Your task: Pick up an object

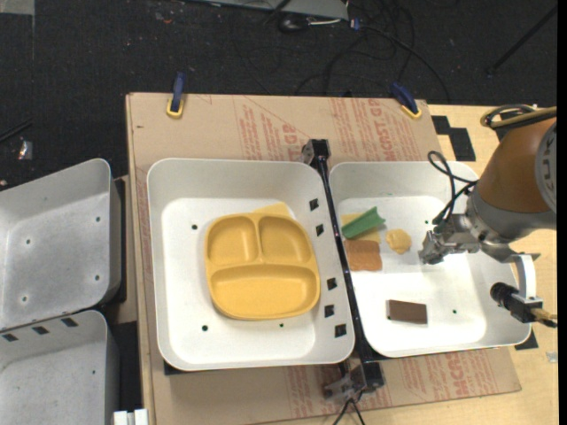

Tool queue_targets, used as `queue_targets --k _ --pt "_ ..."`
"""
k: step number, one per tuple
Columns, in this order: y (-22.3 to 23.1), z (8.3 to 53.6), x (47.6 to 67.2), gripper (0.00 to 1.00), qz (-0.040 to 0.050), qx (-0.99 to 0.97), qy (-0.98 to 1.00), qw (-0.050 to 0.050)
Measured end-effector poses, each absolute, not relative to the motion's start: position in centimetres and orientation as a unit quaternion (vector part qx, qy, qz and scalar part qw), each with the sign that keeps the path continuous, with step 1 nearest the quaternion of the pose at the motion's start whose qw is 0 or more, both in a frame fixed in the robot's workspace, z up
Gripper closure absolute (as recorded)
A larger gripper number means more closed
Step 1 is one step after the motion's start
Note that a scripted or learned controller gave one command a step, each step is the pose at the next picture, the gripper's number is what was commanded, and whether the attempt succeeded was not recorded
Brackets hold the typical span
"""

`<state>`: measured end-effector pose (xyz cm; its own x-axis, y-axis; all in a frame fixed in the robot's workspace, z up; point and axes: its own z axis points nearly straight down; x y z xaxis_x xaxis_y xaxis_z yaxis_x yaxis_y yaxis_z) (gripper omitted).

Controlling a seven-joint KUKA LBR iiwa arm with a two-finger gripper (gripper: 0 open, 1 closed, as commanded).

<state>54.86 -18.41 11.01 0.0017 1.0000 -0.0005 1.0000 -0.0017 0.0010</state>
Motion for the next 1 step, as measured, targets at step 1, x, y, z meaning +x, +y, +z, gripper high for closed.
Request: queue_targets --k 1 --pt "-18.78 17.09 55.66 1.00 0.0013 0.706 0.708 0.003"
